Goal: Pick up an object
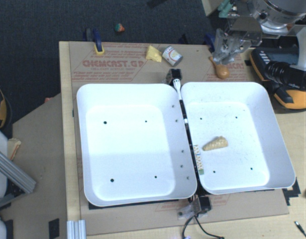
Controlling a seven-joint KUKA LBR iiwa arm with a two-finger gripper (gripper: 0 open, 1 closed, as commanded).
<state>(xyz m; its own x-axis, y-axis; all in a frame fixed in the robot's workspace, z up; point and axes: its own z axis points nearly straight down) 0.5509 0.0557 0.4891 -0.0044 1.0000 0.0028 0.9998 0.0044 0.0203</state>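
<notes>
Lying alone in the right shallow white plastic bin (272, 113), a small tan cone-shaped object (215, 143), a little toward the divider side of that bin's middle. Hanging beyond the same bin's far edge, over the cardboard sheet (118, 63), the grey two-finger gripper (226, 54); finger state impossible to tell. Sitting just beside the gripper tips, outside the bin, a small brown rounded piece (222, 71). Resting further left along that far edge, a yellow wedge (153, 54) and a small white box (171, 56).
</notes>
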